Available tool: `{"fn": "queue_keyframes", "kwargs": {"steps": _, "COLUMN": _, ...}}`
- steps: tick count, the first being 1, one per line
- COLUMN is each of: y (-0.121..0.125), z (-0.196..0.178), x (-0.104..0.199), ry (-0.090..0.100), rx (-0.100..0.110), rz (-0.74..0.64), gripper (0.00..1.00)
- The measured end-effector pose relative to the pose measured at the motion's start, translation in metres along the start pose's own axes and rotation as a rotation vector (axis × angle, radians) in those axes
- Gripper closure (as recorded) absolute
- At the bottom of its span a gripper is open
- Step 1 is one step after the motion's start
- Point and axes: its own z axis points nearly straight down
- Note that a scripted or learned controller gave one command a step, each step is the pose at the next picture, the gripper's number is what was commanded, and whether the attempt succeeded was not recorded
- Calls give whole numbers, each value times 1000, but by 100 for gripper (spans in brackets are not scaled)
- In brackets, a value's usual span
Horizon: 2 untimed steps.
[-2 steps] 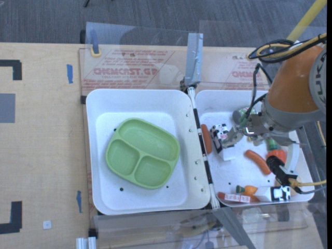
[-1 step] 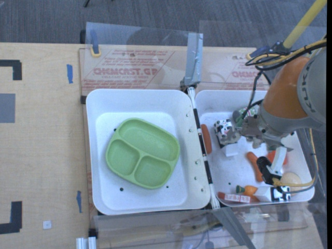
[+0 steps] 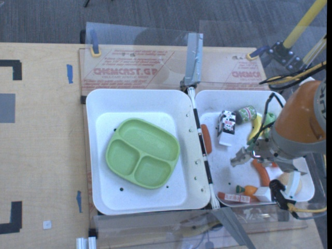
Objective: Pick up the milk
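Camera view from above shows my tool (image 3: 243, 157) hovering low in the right bin (image 3: 213, 139), its metal fingers apart and holding nothing. Taking the milk (image 3: 227, 127) as the landmark, a small black-and-white carton lying on the bin floor, my tool sits just below and to its right, near but apart from it; a green can (image 3: 245, 112) lies just to its upper right and a red sausage (image 3: 206, 138) just to its left. By my judgement the pick is not yet done: I must close in on the carton, grip it and lift.

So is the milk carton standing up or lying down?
Lying down: the milk carton rests on its side on the right bin's floor, printed face up, apart from the pincer.
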Motion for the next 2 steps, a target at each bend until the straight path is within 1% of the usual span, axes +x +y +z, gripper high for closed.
{"fn": "queue_keyframes", "kwargs": {"steps": 1, "y": 111, "z": -48, "x": -1, "ry": 2, "rx": 15, "rz": 243, "gripper": 0}}
{"fn": "queue_keyframes", "kwargs": {"steps": 2, "y": 139, "z": 3, "x": 33, "ry": 2, "rx": 17, "rz": 289, "gripper": 0}}
